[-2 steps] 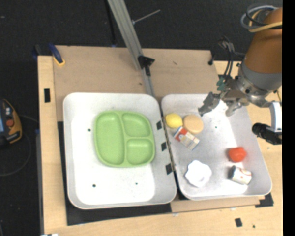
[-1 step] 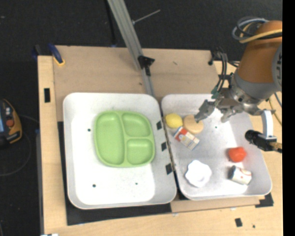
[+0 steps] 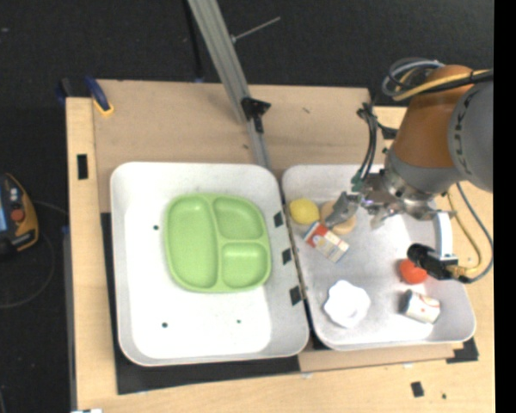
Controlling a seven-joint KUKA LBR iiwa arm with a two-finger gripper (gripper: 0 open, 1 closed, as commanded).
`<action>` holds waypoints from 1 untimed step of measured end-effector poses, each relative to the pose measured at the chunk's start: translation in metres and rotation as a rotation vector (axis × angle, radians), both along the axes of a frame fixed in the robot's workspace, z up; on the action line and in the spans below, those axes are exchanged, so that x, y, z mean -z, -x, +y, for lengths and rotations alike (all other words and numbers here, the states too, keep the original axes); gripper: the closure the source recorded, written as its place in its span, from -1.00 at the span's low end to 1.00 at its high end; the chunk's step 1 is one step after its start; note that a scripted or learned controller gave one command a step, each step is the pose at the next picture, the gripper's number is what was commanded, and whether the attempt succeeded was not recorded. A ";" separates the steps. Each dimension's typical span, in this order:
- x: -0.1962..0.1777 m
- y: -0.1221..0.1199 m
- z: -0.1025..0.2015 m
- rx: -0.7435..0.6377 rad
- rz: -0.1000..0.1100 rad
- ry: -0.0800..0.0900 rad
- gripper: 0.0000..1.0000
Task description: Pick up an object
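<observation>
The hand (image 3: 351, 206) is low in the right bin (image 3: 447, 332), near its top left part, at the end of the grey arm (image 3: 430, 140) with the orange band that comes in from the right. Its two fingers (image 3: 344, 203) are spread a little, and between them sits a small tan thing (image 3: 344, 223), but I cannot tell if they truly pinch it or just stand over it. Just to the left of the hand lies a yellow ball (image 3: 304, 211), close to the wall between the two bins. Right below the hand is a small red and white box (image 3: 328, 242), lying tilted. Lower in the same bin there is a crumpled white thing (image 3: 347, 304). On the right side of that bin is an orange ball (image 3: 412, 270), touching a black part with a cable that hangs from the arm. Near the bottom right corner is a small white block with a bit of red (image 3: 420, 306). The left bin (image 3: 138, 317) has a green plate (image 3: 217, 242) in its middle, and the plate has three sections. Both bins sit side by side on the tan worktop (image 3: 172, 119). A long grey bar (image 3: 225, 58) leans across the worktop from the top and ends near the place where the bins meet. A small screen with an orange edge (image 3: 4, 213) sits far to the left, off the worktop.
</observation>
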State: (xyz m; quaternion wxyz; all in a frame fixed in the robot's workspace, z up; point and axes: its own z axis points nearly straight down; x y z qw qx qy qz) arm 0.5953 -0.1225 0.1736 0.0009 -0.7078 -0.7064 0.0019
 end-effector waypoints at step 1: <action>0.033 -0.012 0.001 0.002 -0.021 0.003 -1.00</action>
